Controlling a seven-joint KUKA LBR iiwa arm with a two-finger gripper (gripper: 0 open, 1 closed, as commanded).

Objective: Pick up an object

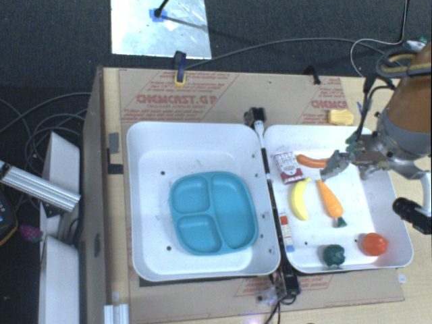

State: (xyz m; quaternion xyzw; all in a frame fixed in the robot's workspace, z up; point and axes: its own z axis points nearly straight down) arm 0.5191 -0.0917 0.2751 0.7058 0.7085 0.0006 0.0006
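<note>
The arm [405, 113] comes in from the right edge of the frame and hangs over the right bin [391, 194], in the right half of the picture. Its hand [335, 164] points toward the left, down among the toys near the bin's upper middle. One finger [332, 167] shows as a grey tip between the sausage [311, 160] and the top of the carrot [330, 200], close to both; whether it touches either cannot be told, and whether the hand is open or closed cannot be told either. Nothing is seen gripped.

In the same bin, a small red-and-white box [288, 167] lies at the upper left, a banana [300, 199] just below it, a tomato [373, 244] at the lower right and a dark green piece [332, 254] beside it. The left bin [145, 181] holds a blue sectioned plate [212, 212]. A yellow block [341, 117] rests on the table [223, 96] above the right bin.
</note>
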